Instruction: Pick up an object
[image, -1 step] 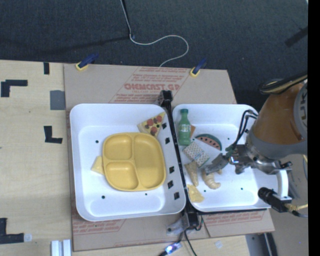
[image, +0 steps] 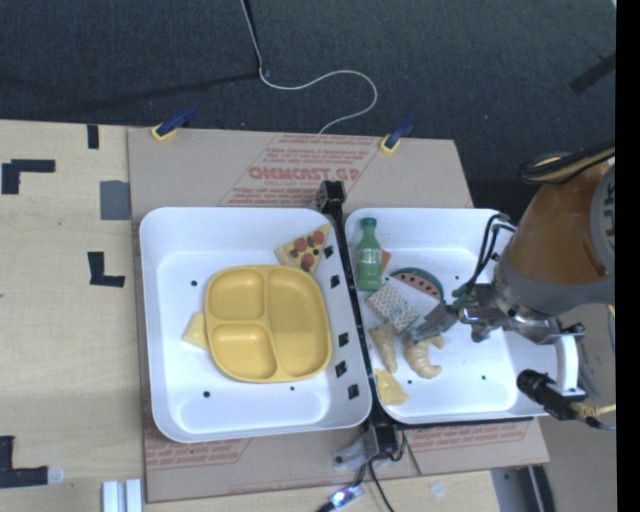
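Across the left bin, a yellow divided plate lies flat, with a pale yellow wedge poking out from under its left edge and a pizza slice just beyond its upper right corner, against the middle divider. Right of the divider, the right bin holds a green bottle lying along the wall, a watermelon slice, a speckled flat packet, a croissant and two pale pieces near the front. Over the croissant sits the gripper, its dark fingers low in the bin; whether they are spread or closed cannot be told. Behind it rises the arm.
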